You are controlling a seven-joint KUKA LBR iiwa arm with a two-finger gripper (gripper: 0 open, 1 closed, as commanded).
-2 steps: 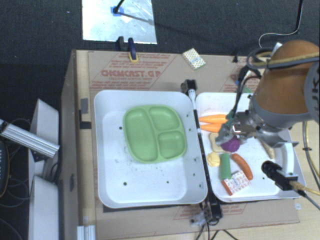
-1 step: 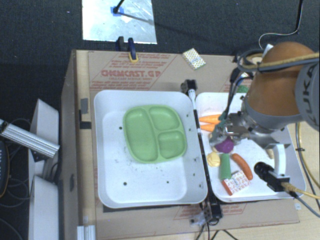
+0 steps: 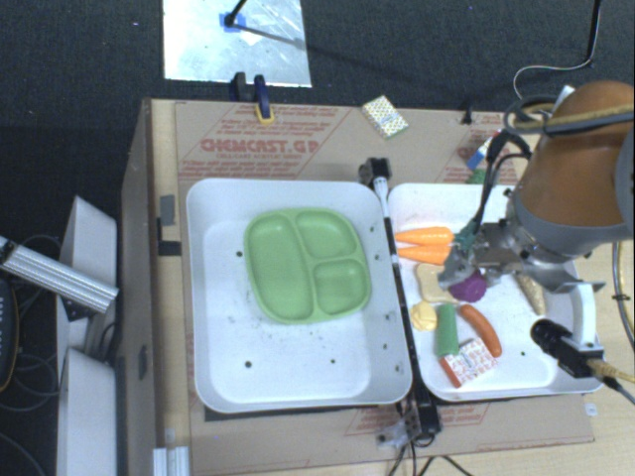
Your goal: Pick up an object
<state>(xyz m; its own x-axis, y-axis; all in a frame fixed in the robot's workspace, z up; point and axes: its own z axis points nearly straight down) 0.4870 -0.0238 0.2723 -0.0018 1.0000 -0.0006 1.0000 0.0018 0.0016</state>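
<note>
Purple piece (image 3: 469,288): you find it in the right bin (image 3: 516,380), centre-right of frame, directly under the gripper (image 3: 464,264).
Fingers: you cannot tell whether they are apart or together.
Neighbours: two carrots (image 3: 425,244) to its left; green piece (image 3: 446,329) and orange sausage (image 3: 480,330) below.
Left bin (image 3: 223,365): holds a green divided plate (image 3: 307,265).
Desk (image 3: 298,137): carries both bins.

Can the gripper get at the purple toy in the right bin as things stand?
Probably yes. The gripper hangs right over the purple toy in the right bin, nothing lying on top of it. The carrots and a pale piece crowd its left side, which could foul a finger.
</note>
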